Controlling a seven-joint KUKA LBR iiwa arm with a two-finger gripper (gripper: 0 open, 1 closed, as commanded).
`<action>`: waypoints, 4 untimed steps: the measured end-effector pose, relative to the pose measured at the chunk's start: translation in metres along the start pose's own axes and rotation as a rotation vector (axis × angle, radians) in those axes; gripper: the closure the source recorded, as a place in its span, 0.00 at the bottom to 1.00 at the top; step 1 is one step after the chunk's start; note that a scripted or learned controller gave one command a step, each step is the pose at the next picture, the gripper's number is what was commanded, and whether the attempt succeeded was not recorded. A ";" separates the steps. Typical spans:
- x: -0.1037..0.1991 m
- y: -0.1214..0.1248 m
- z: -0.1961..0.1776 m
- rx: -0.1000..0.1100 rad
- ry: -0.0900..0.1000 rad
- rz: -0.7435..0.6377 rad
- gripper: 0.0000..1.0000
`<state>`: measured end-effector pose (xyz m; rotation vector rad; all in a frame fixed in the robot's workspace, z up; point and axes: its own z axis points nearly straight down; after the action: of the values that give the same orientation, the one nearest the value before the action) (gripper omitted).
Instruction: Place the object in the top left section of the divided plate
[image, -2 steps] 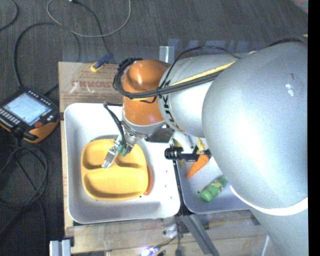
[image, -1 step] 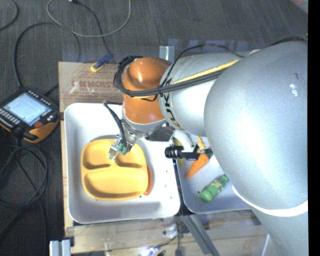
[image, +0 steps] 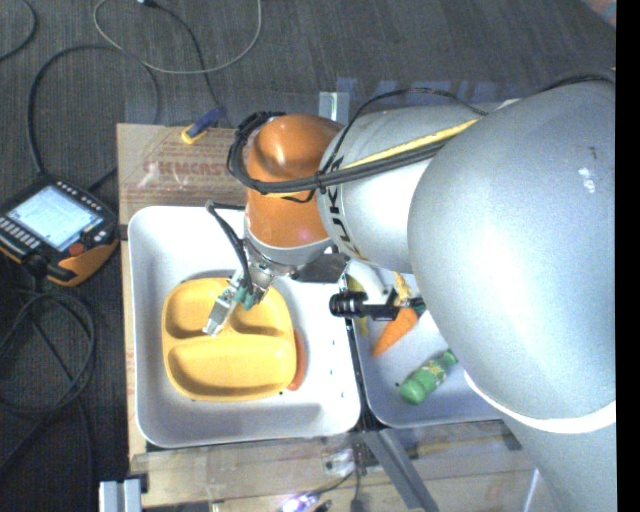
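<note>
Bench seen from above at a slant, bearing two shallow white bins side by side. The left white bin (image: 150, 400) carries a yellow plastic divided plate (image: 232, 345), rounded, with raised ridges splitting it into sections. The right white bin (image: 385, 400) holds an orange carrot-shaped toy (image: 393, 330) near its left wall and a green bottle-shaped object (image: 428, 376) closer to its front edge.

The grey arm with its orange band (image: 290, 185) reaches in from the right and bends down over the left bin, its wrist tilted so the two-finger gripper (image: 226, 308) slants toward the plate's upper left section. The fingertips hang directly over, or just touching, that section near the ridge that bounds it. Something small and teal shows at the fingers, but it is too small to say whether it is a carried object or part of the gripper, so whether the claw is gripping, closed or open cannot be told.

Judging from this, the target section lies straight beneath the claw, so the coming move looks like a short descent or release rather than any sideways travel.
</note>
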<state>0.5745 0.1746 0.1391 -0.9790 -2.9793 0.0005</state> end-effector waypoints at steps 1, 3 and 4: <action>0.001 0.001 -0.007 -0.001 0.004 0.000 1.00; 0.001 0.002 -0.014 -0.002 0.008 0.001 1.00; 0.001 0.002 -0.014 -0.002 0.009 0.000 0.00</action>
<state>0.5746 0.1770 0.1531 -0.9773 -2.9716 -0.0065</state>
